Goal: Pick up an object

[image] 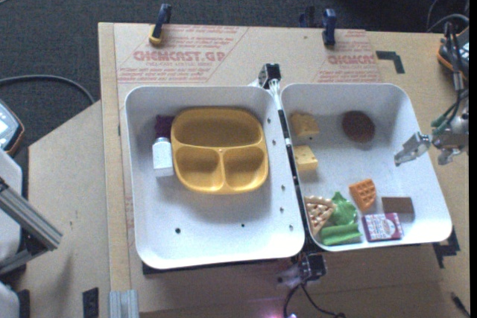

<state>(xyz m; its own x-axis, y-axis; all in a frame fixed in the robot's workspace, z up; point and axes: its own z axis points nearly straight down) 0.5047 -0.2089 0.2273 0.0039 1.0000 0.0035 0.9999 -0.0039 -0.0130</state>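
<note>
We find the silver two-finger gripper at the right rim of the right white bin, its fingers spread apart with nothing between them. Taking that bin as our landmark, everything the gripper might pick lies inside it. Nearest the gripper, toward the bin's front right, we see a flat brown rectangular block, and just in front of that a pink and white printed packet. Left of the brown block stands an orange waffle-patterned square. In the bin's front left corner a green leafy plastic vegetable touches a tan slice dotted with red, like a pizza wedge. Along the bin's left wall we see two yellow cheese-like blocks, one midway and another nearer the back. A dark brown round disc rests toward the bin's back, well apart from the gripper.

Beside our landmark, on its left, the left white bin holds a yellow three-compartment plastic plate, with a small white bottle touching the plate's left edge and a dark purple item just behind the bottle
</note>
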